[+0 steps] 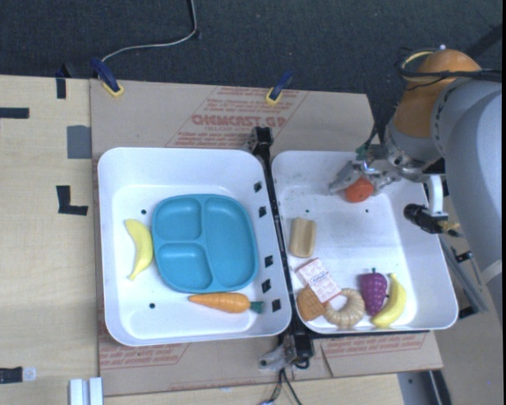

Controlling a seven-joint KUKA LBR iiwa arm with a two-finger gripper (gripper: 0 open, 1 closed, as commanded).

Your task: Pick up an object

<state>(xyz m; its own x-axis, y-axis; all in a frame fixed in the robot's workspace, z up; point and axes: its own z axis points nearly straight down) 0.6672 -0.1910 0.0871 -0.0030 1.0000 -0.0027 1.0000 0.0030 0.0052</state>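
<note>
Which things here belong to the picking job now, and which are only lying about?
In the job: gripper; small red-orange object at its tip; right bin.

Lying about: blue divided plate, carrot, left banana, purple grapes, pretzel.

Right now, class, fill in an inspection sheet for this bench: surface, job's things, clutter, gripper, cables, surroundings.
Surface: cardboard sheet on a wooden bench, bearing the left bin and right bin side by side.
Job's things: left bin holds a blue divided plate, a banana and a carrot; right bin holds a small red-orange object, a tan block, a packet, a pretzel, purple grapes and a second banana.
Clutter: nothing seen.
Gripper: gripper sits over the red-orange object; grasp unclear.
Cables: white cable on the dark floor.
Surroundings: two clamps on the cardboard's far edge.
</note>
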